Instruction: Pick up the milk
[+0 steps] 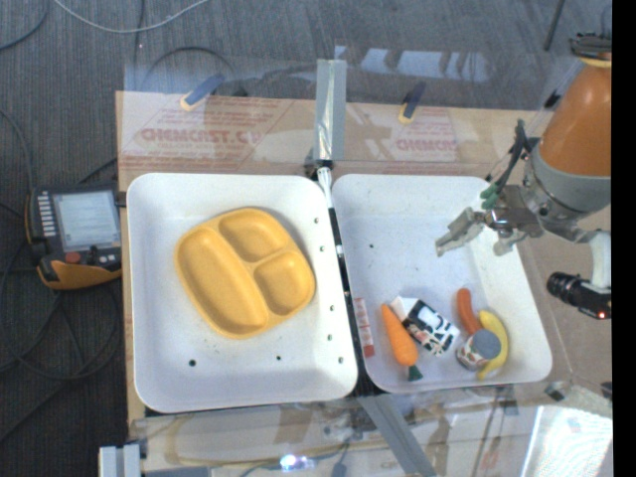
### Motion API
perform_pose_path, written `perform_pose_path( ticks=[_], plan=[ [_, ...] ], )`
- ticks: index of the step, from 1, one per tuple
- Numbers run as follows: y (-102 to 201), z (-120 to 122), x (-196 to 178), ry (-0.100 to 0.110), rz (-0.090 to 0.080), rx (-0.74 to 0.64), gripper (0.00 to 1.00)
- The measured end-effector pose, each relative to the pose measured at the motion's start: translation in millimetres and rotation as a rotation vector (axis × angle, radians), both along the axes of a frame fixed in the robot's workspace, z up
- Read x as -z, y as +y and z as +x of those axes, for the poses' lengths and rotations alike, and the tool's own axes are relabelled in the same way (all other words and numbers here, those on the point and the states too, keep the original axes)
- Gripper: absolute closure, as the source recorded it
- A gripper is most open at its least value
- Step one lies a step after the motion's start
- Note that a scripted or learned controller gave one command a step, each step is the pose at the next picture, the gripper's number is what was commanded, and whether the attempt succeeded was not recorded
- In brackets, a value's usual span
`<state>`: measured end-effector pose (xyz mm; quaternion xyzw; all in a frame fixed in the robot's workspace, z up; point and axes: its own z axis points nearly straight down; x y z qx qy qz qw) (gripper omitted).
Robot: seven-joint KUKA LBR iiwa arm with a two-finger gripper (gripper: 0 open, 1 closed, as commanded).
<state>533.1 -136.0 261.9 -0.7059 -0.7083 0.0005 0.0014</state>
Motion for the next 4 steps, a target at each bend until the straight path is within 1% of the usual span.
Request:
perform_pose_path(
  ticks=[1, 2, 3, 4],
  plan=[
    [27.4, -50.2, 101.7, 0.002, 0.0, 0.212, 0.0],
    [16.0, -34.9, 170.7, -0.019, -0.003, 0.174, 0.0],
    [16.4, -33.3, 161.2, -0.022, -0.001, 0.173, 1.0],
    [85.7, -42.3, 79.5, 0.002, -0.002, 0.242, 1.0]
  ],
)
